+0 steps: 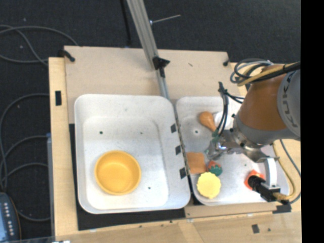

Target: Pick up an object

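Grey and orange, the arm (263, 110) hides part of the right bin (190, 110). Its gripper (215, 151), open or closed I cannot tell, hangs just beside a brown block (196, 162), a half-hidden green piece (216, 170) and a yellow disc (208, 185).

Open floor across most of the left bin (126, 120), barred only by the yellow bowl (118, 172) near its front; far tighter in the right bin (190, 108): brown block (196, 162), yellow disc (208, 185) and small green piece (216, 169) packed close at front left; tan lump (206, 119) toward the back; bare strip between lump and block; arm (263, 110) spread over the right half; slanted metal post (147, 34) overhanging the bench's back.
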Robot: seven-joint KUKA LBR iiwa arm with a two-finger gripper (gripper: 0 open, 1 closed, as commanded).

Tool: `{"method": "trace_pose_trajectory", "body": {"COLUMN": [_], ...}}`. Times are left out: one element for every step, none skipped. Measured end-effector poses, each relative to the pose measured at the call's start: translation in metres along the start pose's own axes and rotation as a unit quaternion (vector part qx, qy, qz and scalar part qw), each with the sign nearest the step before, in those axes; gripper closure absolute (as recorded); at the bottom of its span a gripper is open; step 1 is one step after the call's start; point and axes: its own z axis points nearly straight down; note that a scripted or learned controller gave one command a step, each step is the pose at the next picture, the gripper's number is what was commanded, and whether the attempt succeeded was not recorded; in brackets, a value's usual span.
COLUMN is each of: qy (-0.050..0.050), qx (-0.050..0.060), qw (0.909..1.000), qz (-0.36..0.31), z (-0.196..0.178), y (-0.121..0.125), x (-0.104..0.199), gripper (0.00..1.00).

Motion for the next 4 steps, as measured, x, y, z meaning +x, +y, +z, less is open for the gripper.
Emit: {"method": "trace_pose_trajectory", "body": {"qy": [0.0, 0.0, 0.0, -0.001], "qx": [-0.002, -0.001, 0.0, 0.001], "qw": [1.0, 1.0, 1.0, 1.0], "qz": [-0.001, -0.001, -0.001, 0.001], "z": [-0.018, -0.025, -0.035, -0.035], "y": [0.0, 0.007, 0.011, 0.011], "x": [0.051, 0.098, 0.154, 0.15], "gripper": [1.0, 1.0, 1.0, 0.0]}}
